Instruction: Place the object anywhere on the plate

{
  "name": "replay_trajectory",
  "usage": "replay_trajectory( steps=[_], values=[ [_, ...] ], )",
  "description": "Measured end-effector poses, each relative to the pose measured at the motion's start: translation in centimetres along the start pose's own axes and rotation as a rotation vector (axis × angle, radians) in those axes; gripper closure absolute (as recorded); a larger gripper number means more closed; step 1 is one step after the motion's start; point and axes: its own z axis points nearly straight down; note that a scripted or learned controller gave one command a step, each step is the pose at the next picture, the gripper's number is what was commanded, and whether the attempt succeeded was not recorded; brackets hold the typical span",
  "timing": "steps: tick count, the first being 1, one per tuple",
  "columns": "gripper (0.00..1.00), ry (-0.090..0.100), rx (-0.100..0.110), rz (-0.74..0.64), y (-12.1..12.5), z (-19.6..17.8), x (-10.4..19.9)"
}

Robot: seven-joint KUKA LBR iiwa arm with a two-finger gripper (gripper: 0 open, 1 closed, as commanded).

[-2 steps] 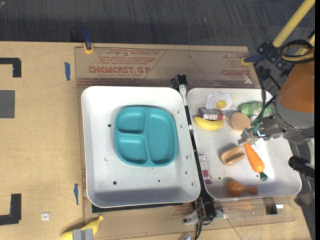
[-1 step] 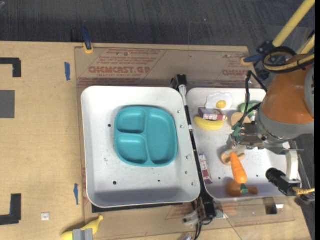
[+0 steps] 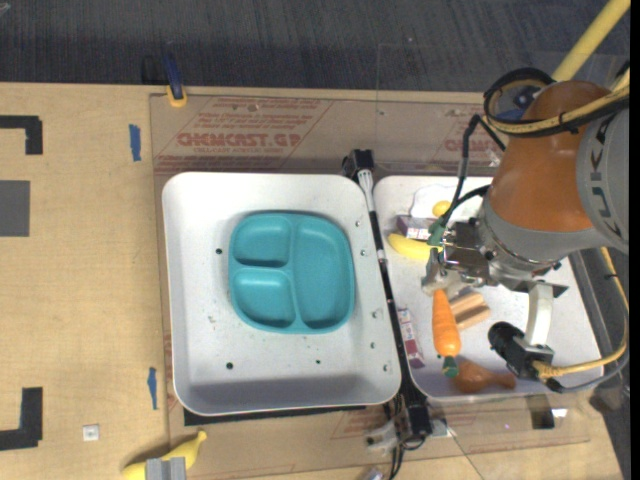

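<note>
Looking down, you see the gripper (image 3: pixel 447 274) over the right bin (image 3: pixel 578 313) beside a carrot (image 3: pixel 445 325); whether it's open, you cannot tell.

**Bench clutter around the bins**

We've got blue tape bits (image 3: pixel 134 142) on the far-left cardboard, plus another (image 3: pixel 152 387) nearer. Black corner markers (image 3: pixel 27 135) sit along the left edge. A yellow clamp (image 3: pixel 166 460) pokes in at the near edge, and a yellow pole (image 3: pixel 598 28) slants across the far right corner.
</note>
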Motion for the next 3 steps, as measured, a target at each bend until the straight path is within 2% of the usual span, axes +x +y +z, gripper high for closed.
replay_trajectory(
  steps=[1, 2, 3],
  values=[
    [1.00, -0.002, 0.004, 0.141, -1.7, -0.1, 8.2],
    [1.00, -0.003, 0.005, 0.279, -0.7, 3.3, 14.7],
    [0.00, -0.003, 0.003, 0.280, -0.6, 3.2, 14.6]
  ],
)
